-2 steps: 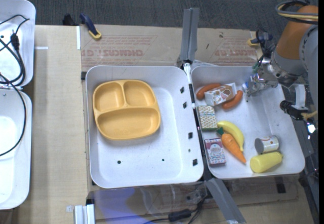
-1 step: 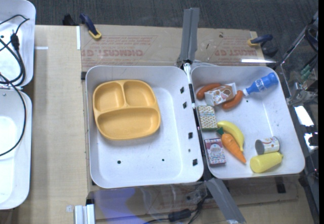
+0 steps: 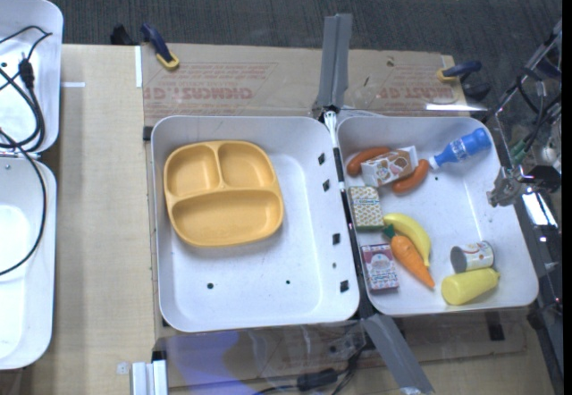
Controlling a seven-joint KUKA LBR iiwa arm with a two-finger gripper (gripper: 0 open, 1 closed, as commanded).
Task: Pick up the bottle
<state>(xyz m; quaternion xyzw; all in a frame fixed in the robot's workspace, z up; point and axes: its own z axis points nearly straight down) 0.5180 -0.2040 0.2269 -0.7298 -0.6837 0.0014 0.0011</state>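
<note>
bottle lies untouched in the right bin, gripper off at the rim

from where i stand, two white bins sit side by side on the bench. the left bin (image 3: 250, 295) carries a yellow divided plate (image 3: 223, 192) in its upper left part. the right bin (image 3: 474, 205) is the busy one.

the bottle (image 3: 463, 148), blue with a white cap end, lies on its side, tilted, in the upper right part of the right bin, with bare floor all around it. just to its left are two sausages (image 3: 399, 172) with a small white carton (image 3: 390, 165) lying across them. below those sit a greenish box (image 3: 365, 207), a banana (image 3: 408, 233), a carrot (image 3: 412, 260) touching the banana, and a red-and-white carton (image 3: 380, 267) near the bin's left wall. in the lower right corner a small can (image 3: 472, 256) lies just above a yellow mustard-like bottle (image 3: 468, 286).

the gripper (image 3: 505, 189) hangs at the right rim of the right bin, below and right of the bottle and apart from it. nothing is in it that i can see, and i cannot tell how it is set.
</note>
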